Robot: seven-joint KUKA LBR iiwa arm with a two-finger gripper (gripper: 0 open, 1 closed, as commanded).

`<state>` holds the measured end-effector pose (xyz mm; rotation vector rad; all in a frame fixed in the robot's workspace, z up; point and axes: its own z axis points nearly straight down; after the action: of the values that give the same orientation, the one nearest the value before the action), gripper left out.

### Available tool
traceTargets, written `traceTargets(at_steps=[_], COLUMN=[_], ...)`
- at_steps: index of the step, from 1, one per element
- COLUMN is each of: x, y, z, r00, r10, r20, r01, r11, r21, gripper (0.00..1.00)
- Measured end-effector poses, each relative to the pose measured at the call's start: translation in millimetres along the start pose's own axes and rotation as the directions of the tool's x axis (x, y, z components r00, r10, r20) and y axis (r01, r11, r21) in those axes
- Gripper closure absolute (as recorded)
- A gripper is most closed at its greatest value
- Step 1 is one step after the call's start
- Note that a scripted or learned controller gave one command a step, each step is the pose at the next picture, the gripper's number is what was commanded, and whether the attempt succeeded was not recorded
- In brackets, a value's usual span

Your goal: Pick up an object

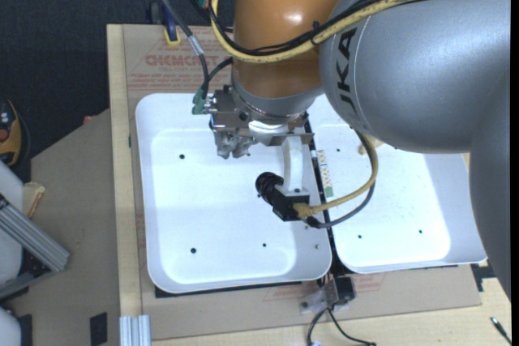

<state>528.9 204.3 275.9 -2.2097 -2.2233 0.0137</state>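
Bright overhead light; glare on orange band; soft shadow in left bin; sharp focus.

right bin partly hidden under arm; tool fingers indistinct

Arm: grey, with glossy orange band. Bins: white, black-dotted. Bench board: tan, red lettering at upper left.
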Motion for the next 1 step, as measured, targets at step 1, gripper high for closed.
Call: traceTargets(at_steps=[1], x=[-19.0], y=[8.5], z=[-151.9], r00=[1.0], r10=[0.006], r20=[-0.007], r01=[-0.007], r11=[1.0], r21=[-0.029], gripper=[1.0])
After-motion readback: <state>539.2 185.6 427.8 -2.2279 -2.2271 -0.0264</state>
